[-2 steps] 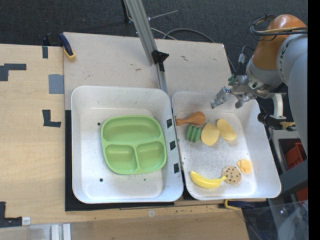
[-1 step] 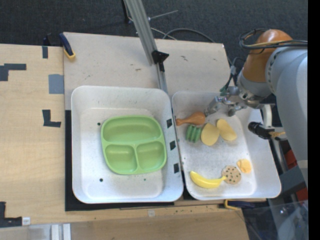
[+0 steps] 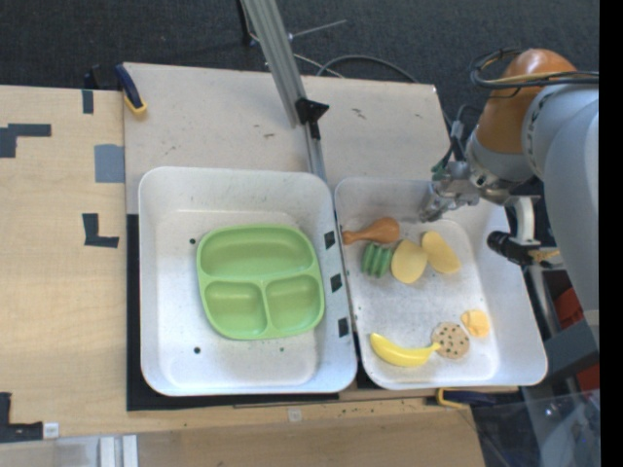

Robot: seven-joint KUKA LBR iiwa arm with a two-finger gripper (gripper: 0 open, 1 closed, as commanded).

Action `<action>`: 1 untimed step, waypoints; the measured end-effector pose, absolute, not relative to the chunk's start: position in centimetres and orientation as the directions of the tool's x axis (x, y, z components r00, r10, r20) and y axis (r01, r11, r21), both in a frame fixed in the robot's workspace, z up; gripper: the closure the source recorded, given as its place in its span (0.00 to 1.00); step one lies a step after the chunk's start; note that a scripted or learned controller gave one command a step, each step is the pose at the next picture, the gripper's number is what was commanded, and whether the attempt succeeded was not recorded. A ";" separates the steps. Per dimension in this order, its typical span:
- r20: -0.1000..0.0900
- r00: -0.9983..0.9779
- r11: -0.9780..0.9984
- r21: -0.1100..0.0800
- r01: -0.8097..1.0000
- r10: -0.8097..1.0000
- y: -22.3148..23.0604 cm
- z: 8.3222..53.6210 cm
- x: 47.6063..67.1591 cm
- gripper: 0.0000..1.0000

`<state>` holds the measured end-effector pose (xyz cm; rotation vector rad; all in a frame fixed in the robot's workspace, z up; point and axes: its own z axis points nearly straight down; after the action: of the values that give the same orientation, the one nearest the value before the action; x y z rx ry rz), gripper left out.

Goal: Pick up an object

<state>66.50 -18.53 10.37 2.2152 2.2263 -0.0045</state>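
Toys lie scattered in the right bin (image 3: 511, 353): an orange-brown drumstick (image 3: 373, 232) near the far left corner, a green ridged piece (image 3: 377, 259) just in front of it, and two pale yellow slices (image 3: 424, 258) side by side touching at the middle. Nearer the front edge lie a banana (image 3: 400, 351), a speckled cookie (image 3: 450, 339) touching its tip, and a small orange piece (image 3: 476, 322) just beside the cookie. The gripper (image 3: 440, 200) hangs over the far part of this bin, near the yellow slices, with nothing seen between its fingers; whether they are spread or closed I cannot tell. A green divided plate (image 3: 261, 281) sits in the left bin (image 3: 161, 261) on the surface (image 3: 58, 261).
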 end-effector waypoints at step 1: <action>-0.001 -0.002 0.002 0.003 1.000 1.000 -17.8 15.1 67.0 1.00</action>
<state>67.05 -17.76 15.06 2.2167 2.2222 0.0030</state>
